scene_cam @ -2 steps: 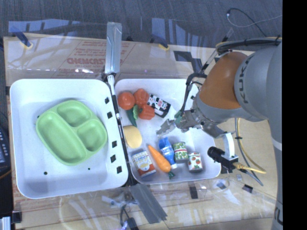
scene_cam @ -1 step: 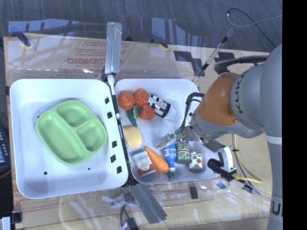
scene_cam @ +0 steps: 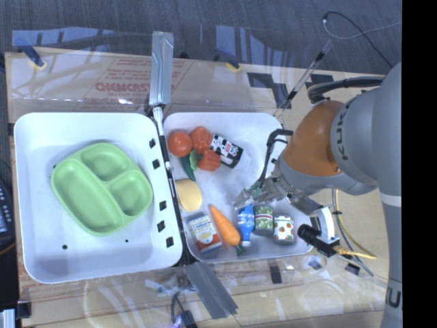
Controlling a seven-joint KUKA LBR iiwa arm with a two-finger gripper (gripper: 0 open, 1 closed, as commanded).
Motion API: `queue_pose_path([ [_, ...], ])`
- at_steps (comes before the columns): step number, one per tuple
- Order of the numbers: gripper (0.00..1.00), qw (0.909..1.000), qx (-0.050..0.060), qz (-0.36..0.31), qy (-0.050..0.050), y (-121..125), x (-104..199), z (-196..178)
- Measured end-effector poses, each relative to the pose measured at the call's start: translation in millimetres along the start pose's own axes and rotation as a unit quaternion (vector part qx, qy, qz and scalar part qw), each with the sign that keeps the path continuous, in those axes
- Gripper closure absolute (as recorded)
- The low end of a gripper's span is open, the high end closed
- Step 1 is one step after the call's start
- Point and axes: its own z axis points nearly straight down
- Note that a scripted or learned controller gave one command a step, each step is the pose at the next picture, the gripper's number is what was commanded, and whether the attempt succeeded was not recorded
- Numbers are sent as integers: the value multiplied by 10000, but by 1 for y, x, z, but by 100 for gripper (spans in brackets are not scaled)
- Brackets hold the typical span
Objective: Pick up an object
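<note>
The gripper point(scene_cam: 254, 195) hangs low in the right bin point(scene_cam: 225, 121), right of middle in the frame, just above the small cans point(scene_cam: 264, 219). I cannot tell how it is set. The carrot point(scene_cam: 224, 225) lies beside them. The green plate point(scene_cam: 102, 186) sits alone in the left bin point(scene_cam: 34, 203).

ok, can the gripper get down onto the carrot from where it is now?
Probably yes. The carrot lies exposed on top in the right bin, and the gripper hangs just up and right of it. A blue packet touching its side may crowd the fingers.
</note>
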Motion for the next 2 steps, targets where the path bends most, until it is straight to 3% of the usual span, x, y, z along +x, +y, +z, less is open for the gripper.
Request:
queue_pose_path([
  [1, 100, 10000, -22, 42, -14, 61, 59, -116],
  [2, 0, 10000, -5, 50, -11, 60, 58, -115],
])
